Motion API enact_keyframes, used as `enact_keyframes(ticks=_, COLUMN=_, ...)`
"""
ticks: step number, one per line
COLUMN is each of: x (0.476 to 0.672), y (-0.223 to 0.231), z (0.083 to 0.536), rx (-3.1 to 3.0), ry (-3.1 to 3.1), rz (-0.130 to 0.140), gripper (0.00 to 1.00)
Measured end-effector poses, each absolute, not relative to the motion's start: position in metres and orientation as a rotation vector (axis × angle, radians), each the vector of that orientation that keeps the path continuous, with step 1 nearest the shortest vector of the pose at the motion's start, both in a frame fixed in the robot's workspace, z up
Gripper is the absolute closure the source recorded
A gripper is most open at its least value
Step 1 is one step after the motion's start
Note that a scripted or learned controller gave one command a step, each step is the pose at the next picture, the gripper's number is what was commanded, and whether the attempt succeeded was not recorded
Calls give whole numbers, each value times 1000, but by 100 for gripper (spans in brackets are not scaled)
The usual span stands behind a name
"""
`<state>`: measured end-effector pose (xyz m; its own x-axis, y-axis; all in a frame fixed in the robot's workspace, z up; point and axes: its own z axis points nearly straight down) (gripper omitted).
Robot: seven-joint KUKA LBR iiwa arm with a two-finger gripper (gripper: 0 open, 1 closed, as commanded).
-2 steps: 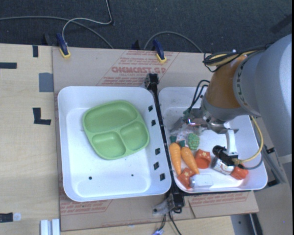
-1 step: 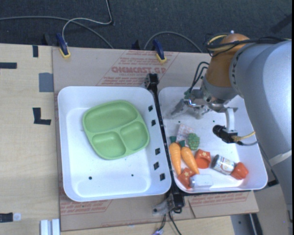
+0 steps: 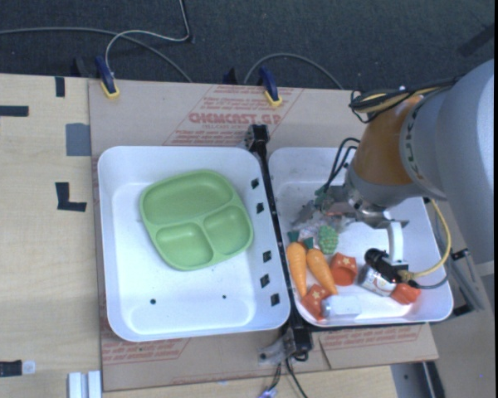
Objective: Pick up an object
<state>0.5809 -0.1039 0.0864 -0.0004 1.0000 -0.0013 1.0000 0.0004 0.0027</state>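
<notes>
The gripper (image 3: pixel 332 214) hangs low in the right bin (image 3: pixel 432 309), just above a green broccoli piece (image 3: pixel 327 239) (how far it gapes I cannot tell). Two carrots (image 3: pixel 307 268) lie beside the broccoli; a green divided plate (image 3: pixel 197 218) rests well apart, in the left bin (image 3: pixel 120 305).

Grey arm (image 3: pixel 469 135) with orange band (image 3: pixel 382 152), yellow and black cables (image 3: pixel 438 259).

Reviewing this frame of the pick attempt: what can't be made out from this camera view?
- Gripper: the arm's wrist covers it from above, so its finger state and whether it holds anything cannot be told.
- Right bin: its upper right part is hidden under the arm.
- Small items by the broccoli and carrots: some are too small and cluttered to identify.
- Green plate: fully visible.
</notes>
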Motion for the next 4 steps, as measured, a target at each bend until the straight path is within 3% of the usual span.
enact_keyframes(ticks=1, x=650, y=-100, z=86, rx=2216, ry=2221, rz=2, gripper=0)
enact_keyframes(ticks=2, x=665, y=-94, z=85, rx=2219, ry=2222, rz=0, gripper=0)
enact_keyframes(ticks=3, x=548, y=-163, z=87, rx=2220, ry=2217, rz=-3, gripper=0)
enact_keyframes(ticks=4, x=522, y=-15, z=184, rx=2218, ry=2227, rz=1, gripper=0)
